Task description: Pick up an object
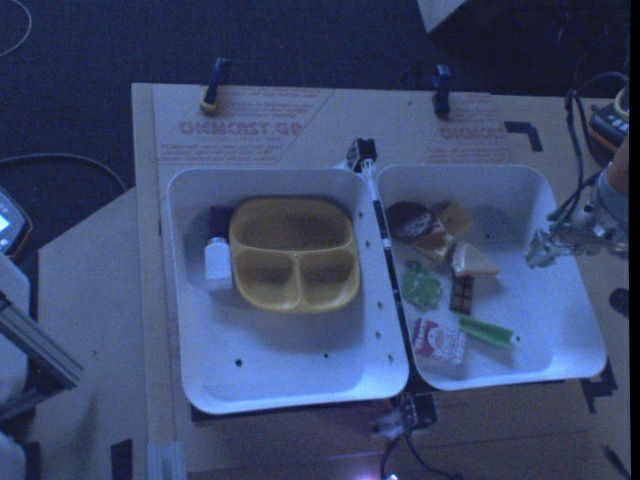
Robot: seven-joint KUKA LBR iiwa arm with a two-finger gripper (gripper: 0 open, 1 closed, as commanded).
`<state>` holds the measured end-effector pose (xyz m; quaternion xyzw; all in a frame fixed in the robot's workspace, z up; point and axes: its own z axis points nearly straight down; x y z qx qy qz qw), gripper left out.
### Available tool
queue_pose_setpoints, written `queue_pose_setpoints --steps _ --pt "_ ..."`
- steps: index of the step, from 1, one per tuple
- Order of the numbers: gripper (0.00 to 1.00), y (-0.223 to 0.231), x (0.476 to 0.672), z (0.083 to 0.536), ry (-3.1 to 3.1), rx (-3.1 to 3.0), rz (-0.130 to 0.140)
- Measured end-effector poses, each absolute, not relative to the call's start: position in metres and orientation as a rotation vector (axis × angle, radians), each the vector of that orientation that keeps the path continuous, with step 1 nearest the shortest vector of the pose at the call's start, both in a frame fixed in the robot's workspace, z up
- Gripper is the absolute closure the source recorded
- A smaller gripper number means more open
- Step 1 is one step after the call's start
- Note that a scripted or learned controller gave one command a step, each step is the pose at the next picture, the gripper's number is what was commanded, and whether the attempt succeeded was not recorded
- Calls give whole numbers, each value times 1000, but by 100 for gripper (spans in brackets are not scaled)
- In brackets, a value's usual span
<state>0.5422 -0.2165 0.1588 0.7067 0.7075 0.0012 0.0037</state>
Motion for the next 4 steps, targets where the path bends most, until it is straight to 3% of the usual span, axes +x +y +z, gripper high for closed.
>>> queue_pose_setpoints --steps 2,4 --pt "100 -211 542 227 2220 2215 3" --pt "100 -112 553 237 2229 2216 2"
